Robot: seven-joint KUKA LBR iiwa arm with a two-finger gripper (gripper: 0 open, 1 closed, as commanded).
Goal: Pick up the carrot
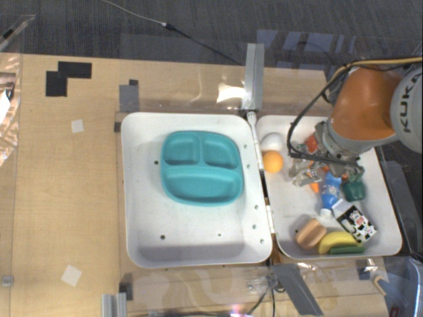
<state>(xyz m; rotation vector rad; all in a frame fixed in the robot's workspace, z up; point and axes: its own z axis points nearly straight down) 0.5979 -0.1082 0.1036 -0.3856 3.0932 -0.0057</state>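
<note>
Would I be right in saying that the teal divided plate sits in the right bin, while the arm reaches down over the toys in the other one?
Not quite: the camera view shows the teal divided plate in the left bin. The arm reaches down over the toys in the right bin, as you said.

1 fixed overhead camera looks slantwise down on both bins (pixel 132 197).

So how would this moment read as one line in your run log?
arm: over right bin | hand: low among toys | carrot: beside hand
</note>
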